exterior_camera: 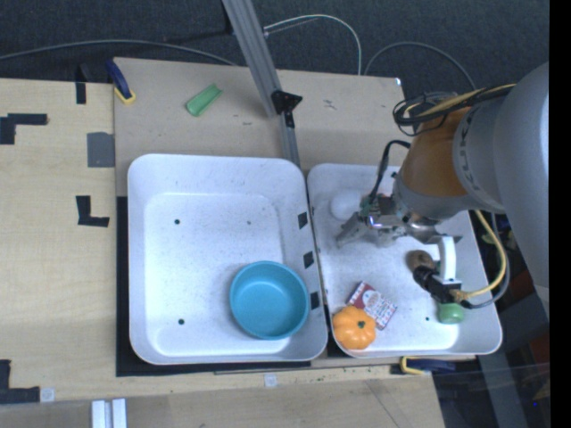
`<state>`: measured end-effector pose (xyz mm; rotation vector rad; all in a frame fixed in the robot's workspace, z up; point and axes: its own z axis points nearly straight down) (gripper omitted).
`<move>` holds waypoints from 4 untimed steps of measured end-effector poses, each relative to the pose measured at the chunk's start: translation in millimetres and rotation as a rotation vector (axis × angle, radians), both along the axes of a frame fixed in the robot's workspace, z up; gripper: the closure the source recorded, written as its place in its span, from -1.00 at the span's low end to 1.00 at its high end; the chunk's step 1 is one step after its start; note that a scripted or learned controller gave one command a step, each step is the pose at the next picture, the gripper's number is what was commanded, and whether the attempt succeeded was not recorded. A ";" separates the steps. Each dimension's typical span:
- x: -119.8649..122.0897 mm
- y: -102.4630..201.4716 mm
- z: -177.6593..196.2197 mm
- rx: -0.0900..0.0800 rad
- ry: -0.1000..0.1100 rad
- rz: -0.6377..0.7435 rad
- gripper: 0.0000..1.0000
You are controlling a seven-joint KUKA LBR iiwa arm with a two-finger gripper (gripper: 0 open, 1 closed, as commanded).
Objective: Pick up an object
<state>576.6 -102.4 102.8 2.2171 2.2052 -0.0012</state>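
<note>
My gripper (364, 232) is low over the upper left part of the right bin (482, 333), its two fingers spread apart with nothing between them, so it is open. A small white ball (343, 206) lies just up and left of the fingers, close to them but outside their gap. Along the bin's near edge sit an orange pumpkin-shaped toy (354, 328) and a red and white packet (372, 304). To the right, under the arm's cables, lie a brown object (419, 259) and a green object (451, 313).
The left bin (152, 239) holds a blue bowl (268, 300) at its near right corner. A grey pole (254, 43) slants down to the wall between the bins. A green block (202, 100) lies on the bench behind the bins. The arm's body covers the right bin's far right side.
</note>
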 end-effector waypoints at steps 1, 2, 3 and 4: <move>0.0 0.4 -14.1 0.010 0.012 0.007 -1.00; -0.1 1.2 -3.9 0.011 0.012 0.009 1.00; 0.2 6.3 58.2 0.010 0.006 0.007 1.00; -6.2 13.7 109.7 0.010 0.006 0.008 1.00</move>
